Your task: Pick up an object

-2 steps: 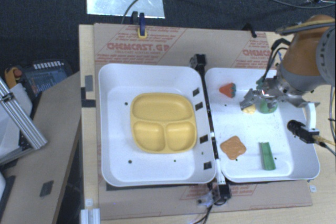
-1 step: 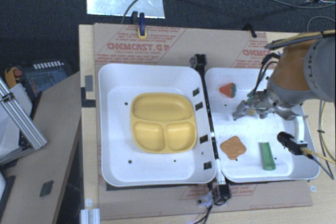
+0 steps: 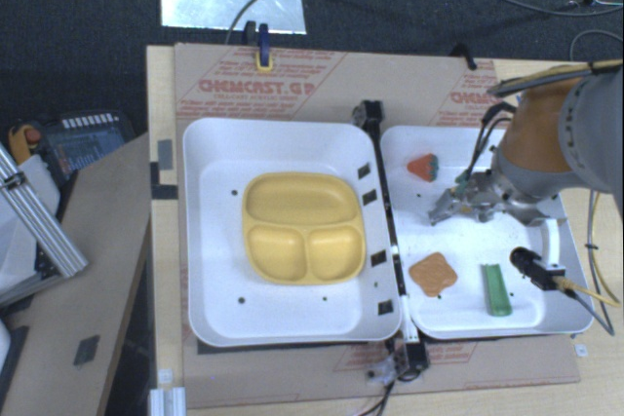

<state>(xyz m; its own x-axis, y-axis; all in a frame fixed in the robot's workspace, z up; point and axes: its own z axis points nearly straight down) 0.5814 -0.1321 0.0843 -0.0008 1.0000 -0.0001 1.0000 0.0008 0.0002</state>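
Gripper sits low in the right bin, jaws narrow with nothing between them. Step looks like approach/positioning, no grasp yet. Nearest candidate: strawberry, just above-left of the jaws, apart from them. Next: cookie, below the jaws, near. Farther: green block, below-right, well apart. Yellow tray sits in the left bin, far left across the divider. Next move probably needs the jaws opened, centred over one item, then a descent and close.
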